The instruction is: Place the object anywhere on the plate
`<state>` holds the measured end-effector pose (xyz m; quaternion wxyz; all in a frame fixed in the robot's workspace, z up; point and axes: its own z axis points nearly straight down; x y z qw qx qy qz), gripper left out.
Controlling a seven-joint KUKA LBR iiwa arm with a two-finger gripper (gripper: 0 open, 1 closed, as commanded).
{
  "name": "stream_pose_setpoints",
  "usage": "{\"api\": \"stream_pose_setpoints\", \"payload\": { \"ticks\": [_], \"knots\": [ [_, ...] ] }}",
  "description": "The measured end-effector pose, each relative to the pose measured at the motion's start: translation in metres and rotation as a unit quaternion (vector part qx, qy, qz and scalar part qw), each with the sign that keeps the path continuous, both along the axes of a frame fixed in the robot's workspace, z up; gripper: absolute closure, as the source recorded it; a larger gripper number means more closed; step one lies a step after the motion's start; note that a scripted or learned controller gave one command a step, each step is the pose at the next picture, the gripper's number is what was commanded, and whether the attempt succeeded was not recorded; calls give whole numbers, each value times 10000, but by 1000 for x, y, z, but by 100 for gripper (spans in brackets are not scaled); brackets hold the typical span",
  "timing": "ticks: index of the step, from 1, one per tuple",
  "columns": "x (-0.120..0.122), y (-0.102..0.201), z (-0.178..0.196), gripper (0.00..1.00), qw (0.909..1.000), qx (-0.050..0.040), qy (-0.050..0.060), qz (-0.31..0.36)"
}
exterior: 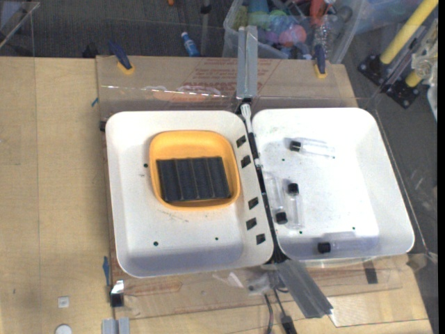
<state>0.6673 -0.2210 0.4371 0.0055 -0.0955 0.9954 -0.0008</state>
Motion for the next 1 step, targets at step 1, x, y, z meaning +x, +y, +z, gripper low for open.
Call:
{"api": "stream_pose_setpoints", "payload": {
  "ticks": [1],
  "knots": [
    [1, 0, 0, 100, 9936, -10, -1, 1133]
  ]
}}
